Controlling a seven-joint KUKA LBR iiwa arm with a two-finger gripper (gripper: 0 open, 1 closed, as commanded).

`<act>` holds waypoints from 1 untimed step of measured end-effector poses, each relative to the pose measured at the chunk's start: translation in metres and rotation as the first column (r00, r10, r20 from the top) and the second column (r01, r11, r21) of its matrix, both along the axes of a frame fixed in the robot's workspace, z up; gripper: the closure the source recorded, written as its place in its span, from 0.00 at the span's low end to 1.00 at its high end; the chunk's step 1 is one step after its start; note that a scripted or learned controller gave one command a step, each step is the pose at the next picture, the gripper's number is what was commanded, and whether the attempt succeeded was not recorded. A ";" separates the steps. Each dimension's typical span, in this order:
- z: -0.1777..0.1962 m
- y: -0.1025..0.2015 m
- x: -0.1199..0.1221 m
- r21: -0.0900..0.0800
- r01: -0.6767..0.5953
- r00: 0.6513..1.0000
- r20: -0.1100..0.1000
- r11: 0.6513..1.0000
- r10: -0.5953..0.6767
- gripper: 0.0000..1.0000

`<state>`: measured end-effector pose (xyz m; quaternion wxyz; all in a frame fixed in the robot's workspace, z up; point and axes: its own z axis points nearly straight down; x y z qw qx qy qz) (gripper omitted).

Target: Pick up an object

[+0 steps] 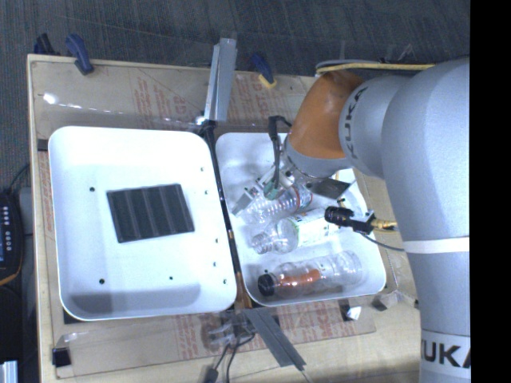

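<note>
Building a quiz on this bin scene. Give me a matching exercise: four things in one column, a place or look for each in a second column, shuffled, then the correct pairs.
Things:
1. dark ribbed panel
2. clear bottle with brown contents
3. crumpled clear bottle
4. orange band

Descriptions:
A. on the arm above the right bin
B. floor of the left bin
C. lying along the right bin's near edge
D. middle of the right bin, just below the claw

Pairs: 1-B, 2-C, 3-D, 4-A

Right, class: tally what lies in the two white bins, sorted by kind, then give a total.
Clear plastic bottles, right bin: 2 – crumpled bottle, bottle with white label
Clear tube with copper contents, right bin: 1
Dark ribbed panel, left bin: 1
Total: 4
</note>
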<state>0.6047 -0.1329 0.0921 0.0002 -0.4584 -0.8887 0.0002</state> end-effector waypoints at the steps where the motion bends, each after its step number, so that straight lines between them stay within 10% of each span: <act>1: 0.010 0.001 0.001 0.000 -0.004 1.000 0.000 1.000 0.004 1.00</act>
